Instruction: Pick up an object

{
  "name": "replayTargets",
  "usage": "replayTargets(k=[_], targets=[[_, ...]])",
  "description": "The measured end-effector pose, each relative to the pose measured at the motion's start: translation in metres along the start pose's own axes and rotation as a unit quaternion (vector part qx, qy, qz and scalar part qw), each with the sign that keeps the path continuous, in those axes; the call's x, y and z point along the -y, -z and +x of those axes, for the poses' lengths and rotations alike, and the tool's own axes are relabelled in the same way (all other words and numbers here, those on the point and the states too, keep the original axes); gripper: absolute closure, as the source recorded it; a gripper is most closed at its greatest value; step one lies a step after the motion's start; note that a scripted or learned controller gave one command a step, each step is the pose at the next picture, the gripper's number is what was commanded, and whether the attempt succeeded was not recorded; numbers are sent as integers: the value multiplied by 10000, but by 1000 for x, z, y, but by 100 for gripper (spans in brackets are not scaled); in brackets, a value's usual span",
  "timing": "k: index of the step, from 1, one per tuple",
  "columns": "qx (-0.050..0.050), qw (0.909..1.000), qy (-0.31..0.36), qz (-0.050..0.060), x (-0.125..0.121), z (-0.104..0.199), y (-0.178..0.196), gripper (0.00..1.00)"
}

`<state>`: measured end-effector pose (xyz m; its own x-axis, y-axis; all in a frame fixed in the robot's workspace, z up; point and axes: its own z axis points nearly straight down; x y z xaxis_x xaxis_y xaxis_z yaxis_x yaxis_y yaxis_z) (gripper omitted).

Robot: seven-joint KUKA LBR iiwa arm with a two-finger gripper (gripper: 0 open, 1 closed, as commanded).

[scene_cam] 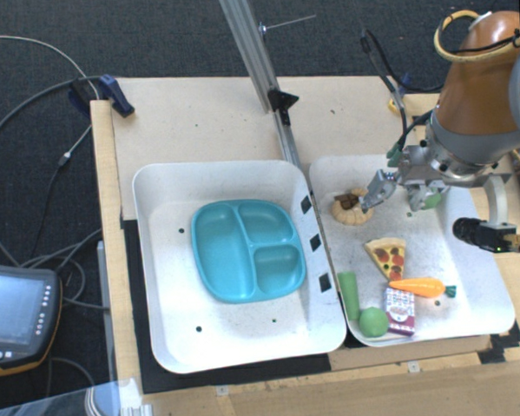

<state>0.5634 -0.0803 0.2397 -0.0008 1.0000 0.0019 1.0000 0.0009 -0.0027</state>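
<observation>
My gripper (396,196) hangs over the back of the right bin (474,309), its fingers spread open with nothing between them. A brown pretzel-like toy (350,208) lies just left of the left fingertip (374,193), close to it or touching. Nearer the front of the same bin lie a pizza slice (387,257), an orange carrot (418,286), a small pink and purple box (401,312), a green cylinder (348,287) and a green ball (373,320).
A teal divided plate (247,249) fills the middle of the left bin (159,269). A metal pole (256,46) slants down to the ridge between the bins. The arm's orange band (483,61) hangs over the right bin's back right corner.
</observation>
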Motion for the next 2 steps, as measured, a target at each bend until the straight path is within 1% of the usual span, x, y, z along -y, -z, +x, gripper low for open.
replayTargets(k=[1,2], targets=[[1,10000,-3,-4,0,0,0,0],[-2,10000,-5,26,6,2,-61,0]])
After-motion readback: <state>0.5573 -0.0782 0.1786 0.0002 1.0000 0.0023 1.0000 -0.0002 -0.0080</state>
